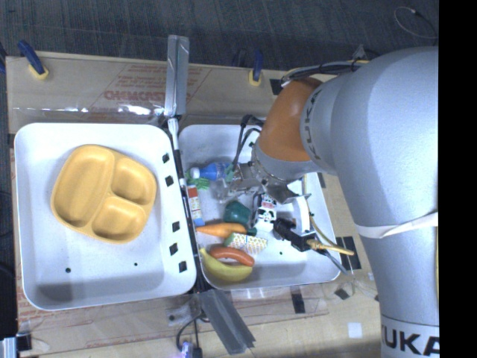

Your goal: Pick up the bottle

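The bottle (211,173), clear plastic with a blue label and a pale cap toward the left, lies on its side in the upper left of the right bin (298,274). My gripper (237,188) hangs low over the bin's middle, just right of the bottle and above a dark green object (238,212). The grey wrist and the orange band hide most of the gripper. No object shows between its fingers.
The right bin also holds a red-and-white tube (195,202) along its left wall, a carrot (218,230), a patterned packet (246,242), and a red sausage (232,256) on a banana (226,271). A yellow compartment plate (103,192) sits in the left bin (45,274).
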Motion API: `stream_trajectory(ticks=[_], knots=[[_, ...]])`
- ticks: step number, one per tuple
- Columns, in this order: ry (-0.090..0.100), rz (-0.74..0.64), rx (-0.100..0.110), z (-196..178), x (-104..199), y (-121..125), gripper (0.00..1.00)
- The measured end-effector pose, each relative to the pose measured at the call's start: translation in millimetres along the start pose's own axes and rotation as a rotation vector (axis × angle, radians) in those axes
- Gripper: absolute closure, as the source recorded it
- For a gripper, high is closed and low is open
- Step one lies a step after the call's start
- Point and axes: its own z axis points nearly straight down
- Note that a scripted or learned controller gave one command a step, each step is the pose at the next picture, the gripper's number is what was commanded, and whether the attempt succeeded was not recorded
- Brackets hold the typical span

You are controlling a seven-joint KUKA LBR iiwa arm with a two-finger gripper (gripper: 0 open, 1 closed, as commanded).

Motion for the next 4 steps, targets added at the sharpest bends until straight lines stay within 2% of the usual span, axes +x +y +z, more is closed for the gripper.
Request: stream_trajectory(ticks=[1,2,4], knots=[[-0.001,0.127,-0.007,-94.2,88.8,13.3,1.00],[-0.001,0.127,-0.007,-94.1,88.4,13.2,0.00],[-0.001,0.128,-0.007,-94.1,88.3,13.2,0.00]])
